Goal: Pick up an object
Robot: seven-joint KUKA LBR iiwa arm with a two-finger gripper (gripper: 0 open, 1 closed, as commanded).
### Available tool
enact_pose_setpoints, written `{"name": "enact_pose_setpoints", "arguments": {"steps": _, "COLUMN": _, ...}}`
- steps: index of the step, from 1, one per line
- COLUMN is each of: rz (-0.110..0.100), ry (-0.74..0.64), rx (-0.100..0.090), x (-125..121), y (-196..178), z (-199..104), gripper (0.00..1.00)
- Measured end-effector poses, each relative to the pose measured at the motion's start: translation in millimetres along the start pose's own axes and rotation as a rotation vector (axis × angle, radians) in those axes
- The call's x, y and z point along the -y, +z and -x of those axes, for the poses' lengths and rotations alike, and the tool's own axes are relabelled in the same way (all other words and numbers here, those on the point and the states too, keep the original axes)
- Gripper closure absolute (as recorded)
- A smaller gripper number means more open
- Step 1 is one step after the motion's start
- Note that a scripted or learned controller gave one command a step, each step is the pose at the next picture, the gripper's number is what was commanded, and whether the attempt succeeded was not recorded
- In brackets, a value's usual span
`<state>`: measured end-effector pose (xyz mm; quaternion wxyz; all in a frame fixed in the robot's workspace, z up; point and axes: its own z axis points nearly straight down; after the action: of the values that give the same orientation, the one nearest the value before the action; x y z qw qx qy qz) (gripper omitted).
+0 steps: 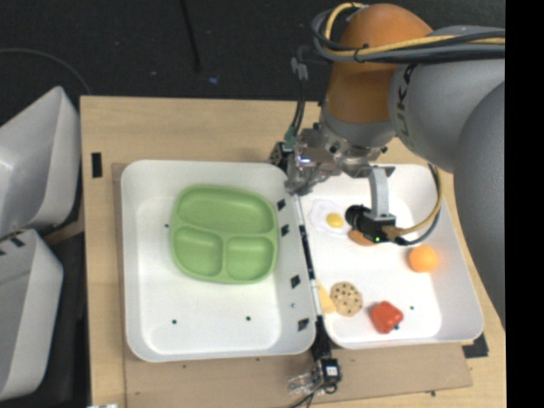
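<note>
1. Left bin (153,313): it holds one green divided plate (225,233), which lies flat in the upper middle of the bin. Nothing is touching the plate.

2. Gripper (299,177): it hangs at the upper end of the wall between the two bins, just over the near corner of the right bin (442,304). We cannot tell whether it is apart or together, because the wrist hides that part. We see nothing clamped in it.

3. Right bin, candidate objects:
- a fried-egg piece (328,219), just below the gripper and nearest to it;
- a cookie (345,297), near the front left of the bin;
- a red piece (386,315), just right of the cookie;
- an orange ball (422,258), near the right wall.
All four rest on the bin floor, apart from one another.

4. Progress: we judge the task as not yet done. No object is lifted. What is left, as far as we can judge: settle over one object, most likely the fried-egg piece, descend, close on it, and raise it clear of the bin.
</note>
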<state>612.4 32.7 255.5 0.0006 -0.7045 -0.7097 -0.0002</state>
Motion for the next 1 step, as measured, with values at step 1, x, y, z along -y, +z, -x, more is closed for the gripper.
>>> {"name": "enact_pose_setpoints", "arguments": {"steps": 1, "rz": -0.001, "ry": 0.001, "rx": 0.001, "x": 0.0, "y": 7.6, "z": -49.8, "gripper": 1.00}}
